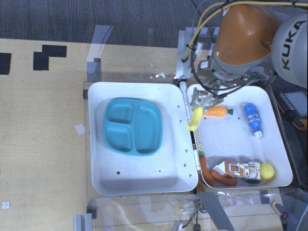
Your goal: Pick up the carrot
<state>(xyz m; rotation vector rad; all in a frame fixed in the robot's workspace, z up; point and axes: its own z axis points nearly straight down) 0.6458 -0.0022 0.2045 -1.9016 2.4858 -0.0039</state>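
- Gripper (202, 98) hangs over the right bin's (276, 129) upper left corner; I cannot tell its state.
- I see the carrot (215, 111) lying just beside it, touching a banana (195, 119).

The robot's arm (255, 30) comes in from the right side and bends down over the top of the picture. Its big orange band (243, 28) is round and shiny, with grey parts beside it and yellow and black cables looping around it. The gripper (202, 97) hangs low under the band, pointing down, and its tip is small and hard to see.
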